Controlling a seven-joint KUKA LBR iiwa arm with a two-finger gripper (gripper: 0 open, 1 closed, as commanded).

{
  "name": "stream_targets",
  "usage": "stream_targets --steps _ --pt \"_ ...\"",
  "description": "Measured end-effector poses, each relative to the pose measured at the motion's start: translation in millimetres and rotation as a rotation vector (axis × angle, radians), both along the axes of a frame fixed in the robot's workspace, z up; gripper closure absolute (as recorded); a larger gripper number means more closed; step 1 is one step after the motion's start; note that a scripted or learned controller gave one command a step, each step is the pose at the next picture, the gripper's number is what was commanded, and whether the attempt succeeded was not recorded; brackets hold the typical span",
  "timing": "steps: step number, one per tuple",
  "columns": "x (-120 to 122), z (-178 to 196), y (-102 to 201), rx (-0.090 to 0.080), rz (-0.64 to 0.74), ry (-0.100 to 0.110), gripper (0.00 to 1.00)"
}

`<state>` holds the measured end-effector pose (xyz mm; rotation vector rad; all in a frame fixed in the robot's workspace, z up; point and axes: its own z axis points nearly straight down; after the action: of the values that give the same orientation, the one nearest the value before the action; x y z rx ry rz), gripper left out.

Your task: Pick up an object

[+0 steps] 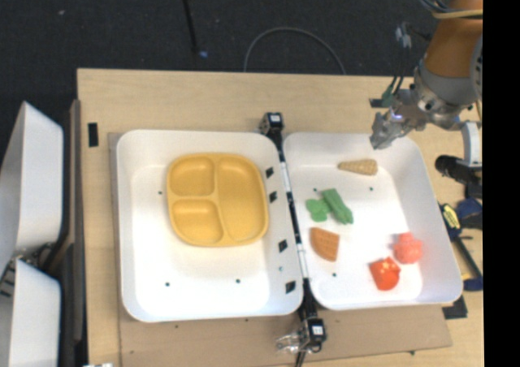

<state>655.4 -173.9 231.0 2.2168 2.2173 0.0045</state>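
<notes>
Scanning left to right, you pass the yellow plate (218,199) in the left bin (134,292), then the tan cone (358,166) upper in the right bin (439,276). Lower the pincer (385,135) squarely over it; its opening you cannot tell.

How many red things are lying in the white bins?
2, both in the right white bin: a rounded pinkish-red piece near its right wall, and a bright red pepper-like piece just below-left of it.

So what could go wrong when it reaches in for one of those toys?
The tool hangs over the right bin's far rim, so it might clip it going down. The tan cone lies flat and could slide away. The two red pieces sit close together, so one may get nudged.
</notes>
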Motion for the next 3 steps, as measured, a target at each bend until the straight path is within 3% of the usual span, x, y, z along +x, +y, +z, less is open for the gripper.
stream_targets --steps 1,3 --pt "1 32 -1 0.001 0.002 0.002 1.0" --pt "-18 29 98 0.002 0.005 0.007 1.0"
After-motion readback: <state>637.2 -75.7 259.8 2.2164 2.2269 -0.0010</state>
